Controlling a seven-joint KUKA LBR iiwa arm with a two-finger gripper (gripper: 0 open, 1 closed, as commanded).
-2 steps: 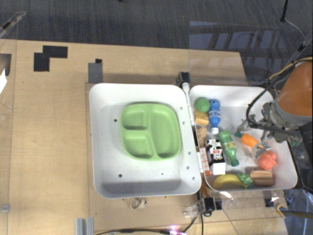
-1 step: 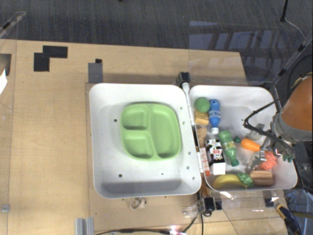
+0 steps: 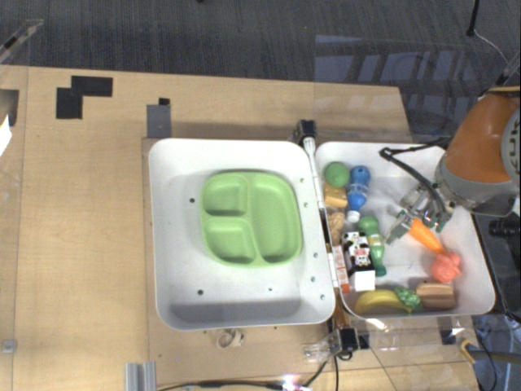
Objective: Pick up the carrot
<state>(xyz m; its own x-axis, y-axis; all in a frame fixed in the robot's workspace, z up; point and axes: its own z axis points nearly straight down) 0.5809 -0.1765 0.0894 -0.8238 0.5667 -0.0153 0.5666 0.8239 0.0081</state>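
The orange carrot (image 3: 426,235) lies in the right bin (image 3: 480,300), towards its right side, pointing down and to the right. My gripper (image 3: 418,222) hangs right over the carrot's upper end, reaching in from the right. Its fingers stand open, one to the carrot's left (image 3: 397,230) and one at its upper right. The carrot rests on the bin floor and is not lifted.
A pink toy (image 3: 446,266) lies just below the carrot, with a brown block (image 3: 436,294) and a banana (image 3: 381,301) along the front wall. A green ball (image 3: 335,173), a blue toy (image 3: 357,189) and a cow-print box (image 3: 355,251) crowd the bin's left side. The left bin (image 3: 175,300) holds a green divided plate (image 3: 249,218).
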